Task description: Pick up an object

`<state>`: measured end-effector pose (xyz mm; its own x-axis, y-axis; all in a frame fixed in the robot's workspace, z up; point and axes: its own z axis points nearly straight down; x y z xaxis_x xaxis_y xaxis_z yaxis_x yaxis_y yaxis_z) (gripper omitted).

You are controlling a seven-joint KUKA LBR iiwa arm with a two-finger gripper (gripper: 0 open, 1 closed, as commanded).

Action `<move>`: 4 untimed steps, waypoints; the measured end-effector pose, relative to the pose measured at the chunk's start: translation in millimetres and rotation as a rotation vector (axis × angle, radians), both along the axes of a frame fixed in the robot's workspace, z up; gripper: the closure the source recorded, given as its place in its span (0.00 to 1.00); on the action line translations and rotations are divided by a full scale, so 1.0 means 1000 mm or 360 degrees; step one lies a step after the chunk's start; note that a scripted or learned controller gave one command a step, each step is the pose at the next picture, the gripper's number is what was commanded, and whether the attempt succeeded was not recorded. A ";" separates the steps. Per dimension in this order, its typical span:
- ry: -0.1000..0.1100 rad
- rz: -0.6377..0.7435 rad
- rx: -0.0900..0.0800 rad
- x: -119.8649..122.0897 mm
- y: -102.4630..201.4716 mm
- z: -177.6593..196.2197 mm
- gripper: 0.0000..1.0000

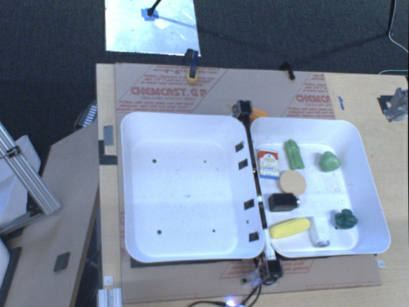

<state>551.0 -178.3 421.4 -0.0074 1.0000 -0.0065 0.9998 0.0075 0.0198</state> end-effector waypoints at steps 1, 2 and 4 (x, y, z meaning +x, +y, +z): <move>0.0027 -0.0003 0.0008 0.004 0.015 -0.014 1.00; 0.0029 -0.0001 0.0010 0.003 0.048 -0.024 1.00; 0.0029 -0.0002 0.0010 0.004 0.097 -0.039 1.00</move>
<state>554.8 -80.8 382.2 -0.0065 1.0000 -0.0003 1.0000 0.0065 0.0019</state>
